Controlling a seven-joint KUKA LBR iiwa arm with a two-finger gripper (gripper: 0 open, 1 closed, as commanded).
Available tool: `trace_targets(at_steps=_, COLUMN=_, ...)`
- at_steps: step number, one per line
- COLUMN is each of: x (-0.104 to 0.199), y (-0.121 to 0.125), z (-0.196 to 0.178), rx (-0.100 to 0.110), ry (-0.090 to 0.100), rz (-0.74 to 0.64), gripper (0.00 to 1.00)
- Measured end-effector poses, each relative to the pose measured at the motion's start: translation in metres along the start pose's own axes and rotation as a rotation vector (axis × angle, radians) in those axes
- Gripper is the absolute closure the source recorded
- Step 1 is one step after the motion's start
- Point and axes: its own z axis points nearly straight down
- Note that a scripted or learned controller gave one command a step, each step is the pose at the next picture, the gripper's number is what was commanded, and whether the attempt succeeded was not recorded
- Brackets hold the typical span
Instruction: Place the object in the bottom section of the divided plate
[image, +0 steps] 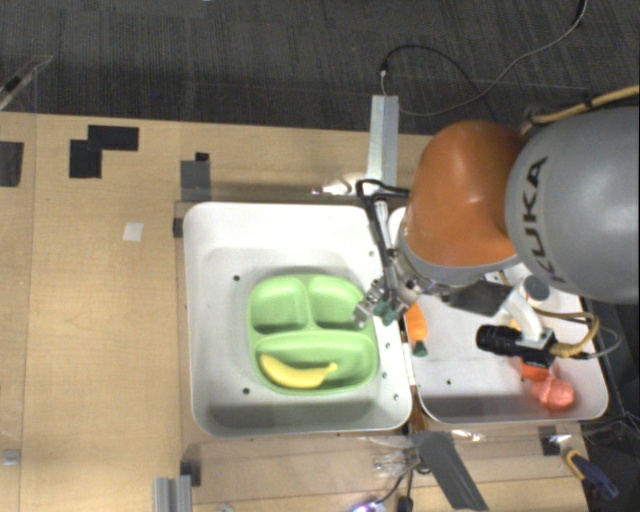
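Nearest the camera, 6 o'clock of the green divided plate (312, 333): banana (297, 373) lies in bottom section | step: placement looks done, next calls for a clean retreat | gripper (378, 301) at plate's 3 o'clock rim, grip state cannot be told | arm (520, 210) leans in from 2 o'clock.

The grey arm housing (575, 215), up and right of the gripper (378, 300), bears dark letters "UKA", partly cut off

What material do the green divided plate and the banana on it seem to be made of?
Green divided plate: likely plastic, smooth, uniform colour, soft sheen on moulded ridges. Banana: probably a plastic toy, evenly yellow and unmarked, though real fruit cannot be excluded.
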Motion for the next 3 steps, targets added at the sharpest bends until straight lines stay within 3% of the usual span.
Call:
trace_targets(at_steps=1, x=-0.001, y=-0.022, z=0.002, rx=0.01, ry=0.005, rz=-0.1, gripper=1.0)
trace_targets(at_steps=2, x=0.006, y=-0.013, z=-0.107, rx=0.006, ry=0.001, rz=-0.148, gripper=1.0)
trace_targets(at_steps=3, x=-0.045, y=-0.065, z=-0.022, rx=0.011, ry=0.002, rz=0.19, gripper=1.0)
